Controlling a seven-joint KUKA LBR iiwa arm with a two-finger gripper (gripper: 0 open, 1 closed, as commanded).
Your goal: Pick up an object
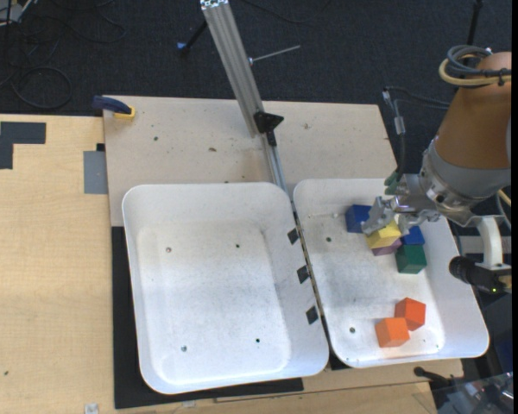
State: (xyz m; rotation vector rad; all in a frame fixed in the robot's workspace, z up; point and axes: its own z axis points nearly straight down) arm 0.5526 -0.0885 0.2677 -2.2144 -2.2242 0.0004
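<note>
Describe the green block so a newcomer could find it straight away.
Look in the right bin, at the cluster of blocks under the end effector. The green block sits at that cluster's lower right edge, below the yellow block; it is the only green one.

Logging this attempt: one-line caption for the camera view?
Gripper low over clustered blue, yellow and green blocks in right bin; two orange blocks sit nearer.

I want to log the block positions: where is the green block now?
In the camera view, the green block lies in the right bin, toward its upper right, just below the yellow block and the gripper, above the two orange blocks.
</note>
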